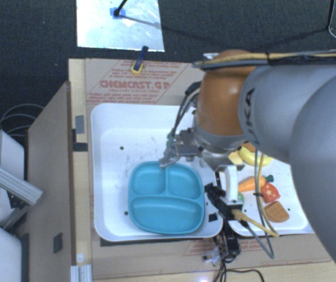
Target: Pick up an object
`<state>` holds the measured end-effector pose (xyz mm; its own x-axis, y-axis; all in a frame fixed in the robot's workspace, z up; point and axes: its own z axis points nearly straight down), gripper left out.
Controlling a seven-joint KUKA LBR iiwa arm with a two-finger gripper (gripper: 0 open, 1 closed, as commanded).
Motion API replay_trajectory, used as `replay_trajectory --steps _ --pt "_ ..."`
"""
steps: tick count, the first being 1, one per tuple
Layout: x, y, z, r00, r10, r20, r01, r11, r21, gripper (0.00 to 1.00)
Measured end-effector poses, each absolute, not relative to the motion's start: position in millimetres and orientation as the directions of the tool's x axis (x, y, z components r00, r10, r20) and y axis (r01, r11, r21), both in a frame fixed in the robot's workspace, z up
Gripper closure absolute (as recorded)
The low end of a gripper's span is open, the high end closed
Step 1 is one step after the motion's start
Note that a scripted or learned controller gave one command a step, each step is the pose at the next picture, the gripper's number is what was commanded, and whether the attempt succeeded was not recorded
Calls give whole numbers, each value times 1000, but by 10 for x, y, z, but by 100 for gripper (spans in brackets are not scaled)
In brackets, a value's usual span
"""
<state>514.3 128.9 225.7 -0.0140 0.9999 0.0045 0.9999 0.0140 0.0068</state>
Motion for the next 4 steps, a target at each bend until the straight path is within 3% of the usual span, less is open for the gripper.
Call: replay_trajectory --steps 1,2,3,4 --pt "5136 503 3258 4 1000 -1 1000 -4 14 0" --pt "5410 1616 1660 -12 1000 1 1000 12 -9 0" --pt "5906 1188 3424 -2 1000 2 1000 2 23 0" --pt "5277 2164 2623 -13 1000 2 1000 13 -8 0"
